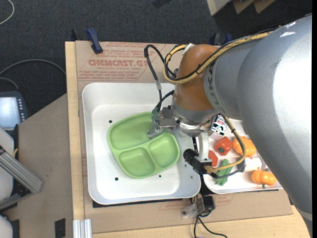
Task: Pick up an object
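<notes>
A green divided plate (141, 145) with three compartments lies in the left white bin (99, 148), a little right of its middle. My gripper (156, 125) is down at the plate's upper right rim, below the orange band (195, 83) of the arm. The wrist hides the part of the plate's rim right under it. I cannot tell whether the gripper touches the plate.
The right bin (237, 186) is mostly covered by the grey arm (267, 93). In it I see a red toy piece (224, 145), orange pieces (262, 176), a green piece (223, 175) and a black-and-white item (219, 126). Cables (198, 162) hang off the wrist.
</notes>
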Motion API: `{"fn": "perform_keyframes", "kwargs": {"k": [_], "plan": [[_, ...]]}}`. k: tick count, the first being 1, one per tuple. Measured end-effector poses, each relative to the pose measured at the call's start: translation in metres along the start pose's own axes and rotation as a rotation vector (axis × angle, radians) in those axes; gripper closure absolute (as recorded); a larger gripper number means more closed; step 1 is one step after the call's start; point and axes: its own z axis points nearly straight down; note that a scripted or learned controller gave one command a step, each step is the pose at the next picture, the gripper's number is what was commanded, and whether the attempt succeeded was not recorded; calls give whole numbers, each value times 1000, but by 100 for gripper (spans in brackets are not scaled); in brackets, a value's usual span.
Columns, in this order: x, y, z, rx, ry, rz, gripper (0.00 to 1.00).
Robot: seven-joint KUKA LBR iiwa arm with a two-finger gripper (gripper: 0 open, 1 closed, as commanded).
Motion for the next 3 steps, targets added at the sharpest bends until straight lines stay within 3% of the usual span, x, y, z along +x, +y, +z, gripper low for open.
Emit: {"fn": "perform_keyframes", "kwargs": {"k": [1,2,3], "plan": [[16,-66,-131,-19,5,-6,0],[15,-64,-135,-16,2,-2,100],[-25,-76,-136,-9,2,3,100]]}}
